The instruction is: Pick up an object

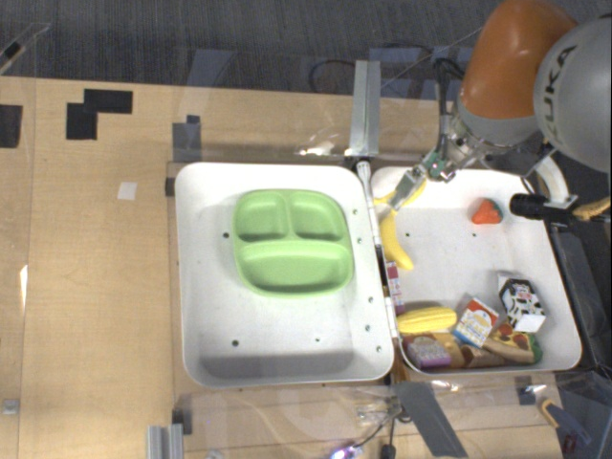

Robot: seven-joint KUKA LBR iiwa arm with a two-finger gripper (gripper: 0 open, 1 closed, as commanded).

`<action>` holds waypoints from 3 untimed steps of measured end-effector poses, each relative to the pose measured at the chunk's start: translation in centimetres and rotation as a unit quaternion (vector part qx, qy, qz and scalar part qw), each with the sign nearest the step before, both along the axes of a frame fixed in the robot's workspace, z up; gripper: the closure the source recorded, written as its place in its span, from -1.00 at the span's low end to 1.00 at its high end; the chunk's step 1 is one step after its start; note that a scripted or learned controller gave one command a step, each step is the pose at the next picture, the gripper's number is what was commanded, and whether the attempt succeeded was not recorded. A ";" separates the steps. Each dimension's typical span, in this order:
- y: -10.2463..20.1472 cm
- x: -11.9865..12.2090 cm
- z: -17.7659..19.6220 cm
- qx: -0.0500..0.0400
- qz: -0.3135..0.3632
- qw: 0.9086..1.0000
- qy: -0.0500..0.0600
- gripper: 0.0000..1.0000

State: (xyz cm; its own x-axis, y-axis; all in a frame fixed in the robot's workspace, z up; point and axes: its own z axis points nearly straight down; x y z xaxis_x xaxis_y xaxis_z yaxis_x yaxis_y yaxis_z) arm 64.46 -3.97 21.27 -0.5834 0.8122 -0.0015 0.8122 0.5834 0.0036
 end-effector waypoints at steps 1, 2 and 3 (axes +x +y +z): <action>0.0 0.0 0.0 0.000 0.000 1.000 0.000 -1.00; -5.3 -2.1 -9.5 0.000 0.005 1.000 0.001 -1.00; -6.5 -2.2 -7.8 0.000 0.079 0.997 -0.001 -1.00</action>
